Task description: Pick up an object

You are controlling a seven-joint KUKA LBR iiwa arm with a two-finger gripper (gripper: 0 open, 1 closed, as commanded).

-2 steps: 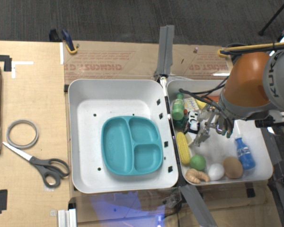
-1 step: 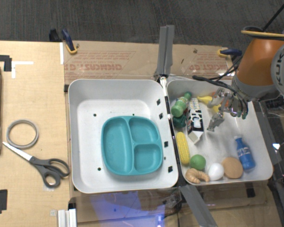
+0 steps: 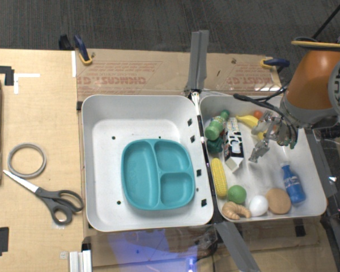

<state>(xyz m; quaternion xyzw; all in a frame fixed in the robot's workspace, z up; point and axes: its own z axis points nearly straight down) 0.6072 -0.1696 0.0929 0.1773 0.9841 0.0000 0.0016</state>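
Objects for picking lie in the right bin (image 3: 313,152): a green bottle (image 3: 215,127), a corn cob (image 3: 219,177), a green ball (image 3: 236,194), a white egg (image 3: 258,204), a tan round piece (image 3: 279,200), a blue bottle (image 3: 292,183) and a yellow banana (image 3: 248,120) toward the far side. I judge I am in the approach step, nothing grasped. My gripper (image 3: 260,149) hangs over bare floor in the middle of that bin, reaching in from the right, wrist tilted down and leftward; I cannot tell how it is set. Next I must settle on one piece, perhaps the blue bottle just right, and descend squarely. The left bin (image 3: 96,152) holds a teal tray (image 3: 157,174).
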